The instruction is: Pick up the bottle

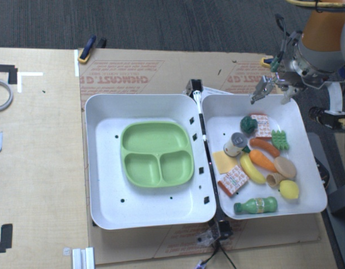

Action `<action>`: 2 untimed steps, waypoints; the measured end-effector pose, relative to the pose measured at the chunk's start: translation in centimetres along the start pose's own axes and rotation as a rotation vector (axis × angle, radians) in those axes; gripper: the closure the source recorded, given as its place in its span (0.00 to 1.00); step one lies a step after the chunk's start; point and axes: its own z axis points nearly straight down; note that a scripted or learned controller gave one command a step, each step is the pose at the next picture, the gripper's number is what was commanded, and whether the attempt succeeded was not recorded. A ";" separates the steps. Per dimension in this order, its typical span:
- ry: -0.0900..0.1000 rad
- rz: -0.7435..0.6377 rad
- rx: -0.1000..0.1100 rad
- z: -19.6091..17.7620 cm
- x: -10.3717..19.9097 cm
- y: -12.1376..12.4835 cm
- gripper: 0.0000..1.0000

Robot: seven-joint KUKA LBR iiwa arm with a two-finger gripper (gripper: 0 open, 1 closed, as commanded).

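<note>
The bottle (pixel 256 206) is green with a yellow label. It lies on its side near the front edge of the right bin (pixel 307 150). My gripper (pixel 271 97) hovers over the bin's far edge, well behind the bottle and above the toy pile. Its fingers (pixel 257 96) are spread open with nothing between them.
The right bin also holds a banana (pixel 252 168), a carrot (pixel 263 161), a lemon (pixel 289 190), a small grey can (pixel 235 144), a red-white carton (pixel 233 180) and green toys. The left bin (pixel 99 150) holds a green divided plate (pixel 157 153).
</note>
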 end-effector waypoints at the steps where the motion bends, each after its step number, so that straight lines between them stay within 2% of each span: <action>1: -0.001 -0.002 0.000 -1.0 0.0 0.0 1.00; 2: 0.000 0.129 0.001 5.6 6.7 -5.2 1.00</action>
